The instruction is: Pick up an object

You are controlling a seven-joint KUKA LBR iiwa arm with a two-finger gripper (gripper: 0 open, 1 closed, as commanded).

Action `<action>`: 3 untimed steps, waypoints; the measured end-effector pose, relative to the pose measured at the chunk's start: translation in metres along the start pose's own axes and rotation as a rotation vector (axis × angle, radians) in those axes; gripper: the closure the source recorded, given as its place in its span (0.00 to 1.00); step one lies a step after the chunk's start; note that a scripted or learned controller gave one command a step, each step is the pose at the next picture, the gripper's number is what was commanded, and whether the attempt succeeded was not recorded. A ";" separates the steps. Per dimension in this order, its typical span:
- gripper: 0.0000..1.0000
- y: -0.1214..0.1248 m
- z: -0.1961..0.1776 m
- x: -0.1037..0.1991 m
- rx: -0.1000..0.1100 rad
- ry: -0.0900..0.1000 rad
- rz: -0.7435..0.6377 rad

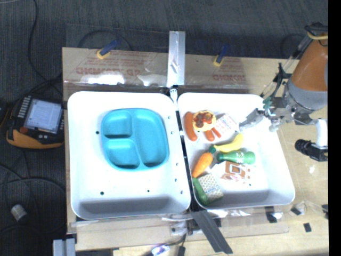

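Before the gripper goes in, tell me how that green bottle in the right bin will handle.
The green bottle lies on its side, so its round body would probably roll if nudged. It looks like a small plastic toy, likely light and stiff. Its smooth surface might slip in a pinch, and the banana and carrot crowd it closely.

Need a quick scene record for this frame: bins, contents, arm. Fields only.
left bin: blue divided plate
right bin: toy food pile, left half
items: hot dog, pizza slice, banana, carrot, green bottle
arm: over the right bin's upper right corner
gripper: above bin floor, right of the pile, holds nothing visible
task state: nothing picked yet
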State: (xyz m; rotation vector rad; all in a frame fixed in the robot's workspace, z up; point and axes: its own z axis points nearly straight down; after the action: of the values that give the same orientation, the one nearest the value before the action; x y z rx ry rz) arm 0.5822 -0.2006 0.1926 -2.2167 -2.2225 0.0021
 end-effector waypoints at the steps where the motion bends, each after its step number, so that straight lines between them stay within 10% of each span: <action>1: 1.00 0.001 -0.008 0.001 0.001 0.001 -0.003; 2: 0.00 0.000 -0.008 0.001 0.001 0.001 -0.002; 3: 0.00 -0.013 0.099 0.005 -0.002 0.000 -0.091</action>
State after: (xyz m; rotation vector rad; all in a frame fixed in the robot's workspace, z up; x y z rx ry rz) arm 0.5688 -0.1959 0.0935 -2.1141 -2.3221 -0.0005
